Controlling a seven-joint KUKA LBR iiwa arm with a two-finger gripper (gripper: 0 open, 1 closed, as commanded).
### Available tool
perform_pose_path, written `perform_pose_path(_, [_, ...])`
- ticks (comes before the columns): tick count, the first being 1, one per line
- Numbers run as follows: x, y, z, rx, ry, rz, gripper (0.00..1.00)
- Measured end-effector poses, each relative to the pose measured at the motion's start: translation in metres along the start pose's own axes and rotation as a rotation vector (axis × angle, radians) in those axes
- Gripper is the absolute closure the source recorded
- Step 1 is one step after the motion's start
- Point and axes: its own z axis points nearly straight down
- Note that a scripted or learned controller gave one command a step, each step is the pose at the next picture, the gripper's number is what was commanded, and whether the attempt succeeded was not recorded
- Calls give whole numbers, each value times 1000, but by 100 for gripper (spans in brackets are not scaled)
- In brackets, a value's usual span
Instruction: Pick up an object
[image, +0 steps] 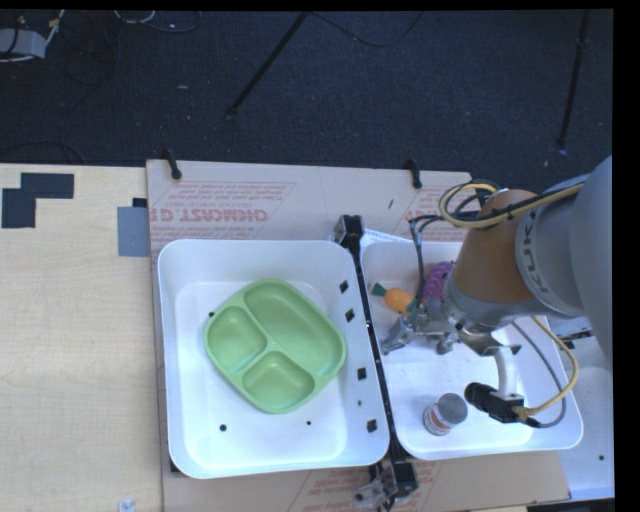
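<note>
Low, gripper (403, 333) in right bin (560, 440), beside carrot (397, 297)

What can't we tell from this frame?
- Gripper: too small and blurred in the camera view to tell open from shut, or whether it touches anything.
- Purple object: partly hidden by the arm's wrist; identity unclear.
- Orange object: too small to identify.
- Right bin: far side covered by the arm.

Upside-down red print — roughly "CHEMCRZT" — on the cardboard sheet (225, 205).
</note>
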Motion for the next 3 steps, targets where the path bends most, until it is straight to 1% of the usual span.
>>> perform_pose_path(1, [-1,0,-12,0,0,6,100])
perform_pose_path(2, [-6,0,-54,-5,-1,6,100])
perform_pose_path(3, [-17,-4,-106,-6,-1,9,100])
